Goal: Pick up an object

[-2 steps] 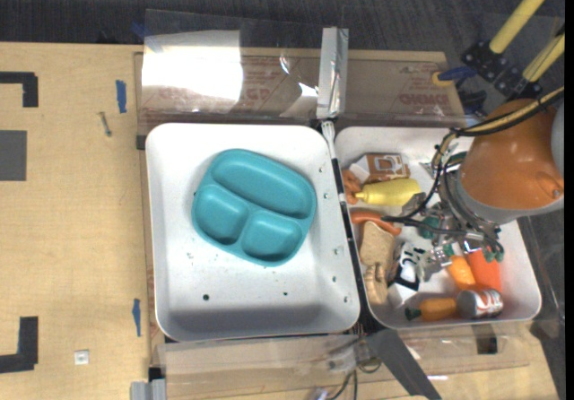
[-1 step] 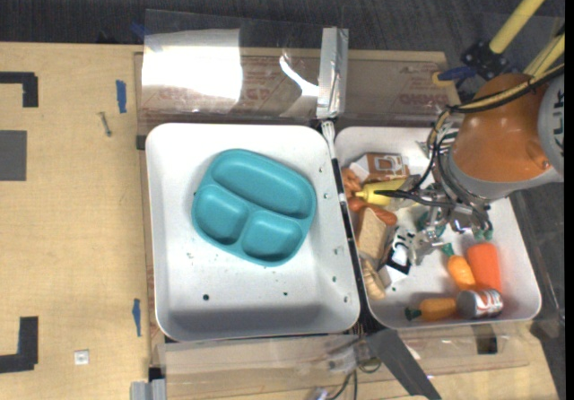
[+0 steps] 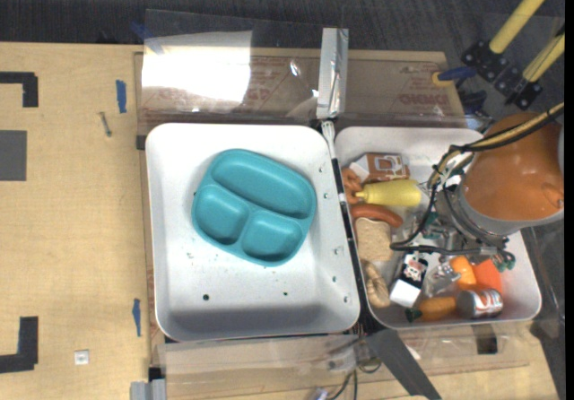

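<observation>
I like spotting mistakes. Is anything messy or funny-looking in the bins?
Yes. The toys in the right bin lie jumbled in a heap, while the teal divided plate sits skewed in the left bin.

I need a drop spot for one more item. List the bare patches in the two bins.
The left white bin has bare floor around the teal three-compartment plastic tray: the widest strip runs along its near wall, narrower ones along the left wall and far corners. The right white bin is crowded with small items under the gripper.
</observation>
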`<state>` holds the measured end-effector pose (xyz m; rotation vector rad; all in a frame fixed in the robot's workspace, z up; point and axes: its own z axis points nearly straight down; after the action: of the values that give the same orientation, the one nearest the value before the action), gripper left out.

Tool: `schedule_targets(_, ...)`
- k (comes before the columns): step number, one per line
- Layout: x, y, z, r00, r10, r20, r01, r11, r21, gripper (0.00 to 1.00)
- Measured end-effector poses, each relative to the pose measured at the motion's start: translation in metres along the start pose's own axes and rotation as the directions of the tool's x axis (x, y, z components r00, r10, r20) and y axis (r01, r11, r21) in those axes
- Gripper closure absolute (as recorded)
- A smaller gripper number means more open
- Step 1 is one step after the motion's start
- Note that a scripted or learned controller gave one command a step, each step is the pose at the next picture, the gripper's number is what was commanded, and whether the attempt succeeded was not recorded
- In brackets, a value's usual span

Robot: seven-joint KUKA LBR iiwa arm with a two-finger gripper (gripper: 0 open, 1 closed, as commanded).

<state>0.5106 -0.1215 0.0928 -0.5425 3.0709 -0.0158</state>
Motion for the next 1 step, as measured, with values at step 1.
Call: schedule_targets(1,-0.0434,0.0033,0.0012,0.993,0.119,-0.012,-0.119,0.993,0.006,0.0)
